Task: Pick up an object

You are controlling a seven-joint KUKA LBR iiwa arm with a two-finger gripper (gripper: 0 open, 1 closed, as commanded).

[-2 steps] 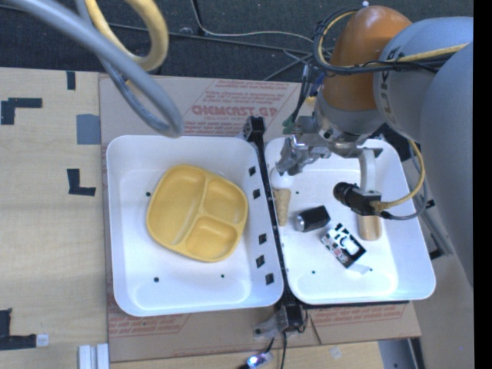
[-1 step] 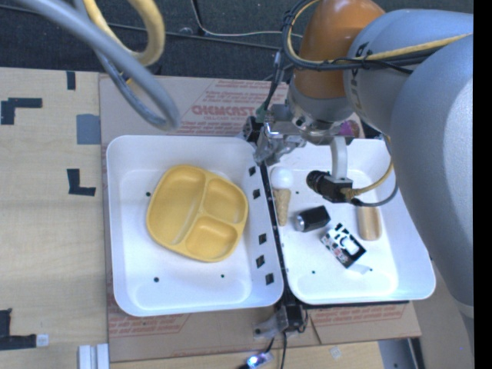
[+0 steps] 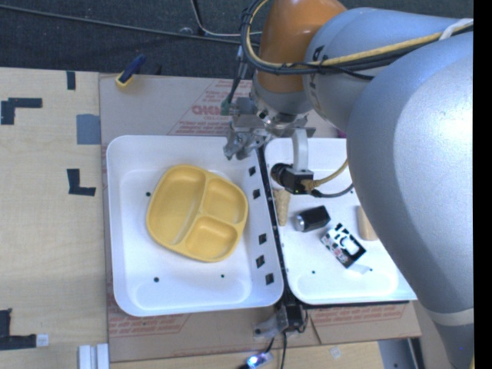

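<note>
— Inside the left bin (image 3: pixel 123 206), toward its middle: yellow divided plate (image 3: pixel 197 212), smooth glossy plastic, rounded outline, three shallow compartments, lying flat and slightly turned. Anything else nearby?

— Across the divider, in the right bin (image 3: pixel 338 289): small dark cylinder (image 3: pixel 310 218) on its side, a black-and-white block (image 3: pixel 343 244) just beside it, a pale cone-like piece (image 3: pixel 282 204) near the inner wall, a tan wooden piece (image 3: pixel 364 224) partly hidden under the arm.

— And the gripper?

— Gripper (image 3: pixel 244 141) hanging over the far rim between the two bins, metal, small and blurred against the wrist; cannot tell whether spread or pressed together. Nothing seen pinched. Well apart from the plate.

— The arm?

— Arm (image 3: pixel 407 114) bulky, matte grey, orange band (image 3: pixel 296 21) rounded and shiny, yellow and black cables looped around it.

— Surface and surroundings?

— Both bins white, shallow, rounded corners, dotted with small dark holes, resting on a cardboard sheet (image 3: pixel 192 106) with red print. Under that, pale wood-grain bench (image 3: pixel 46 237) marked with dark tape pieces (image 3: pixel 77 183). Blue-and-yellow clip (image 3: pixel 131 69) at the cardboard's far corner. Beyond the bench, dark carpet-like floor (image 3: pixel 92 6) crossed by thin cables.
</note>
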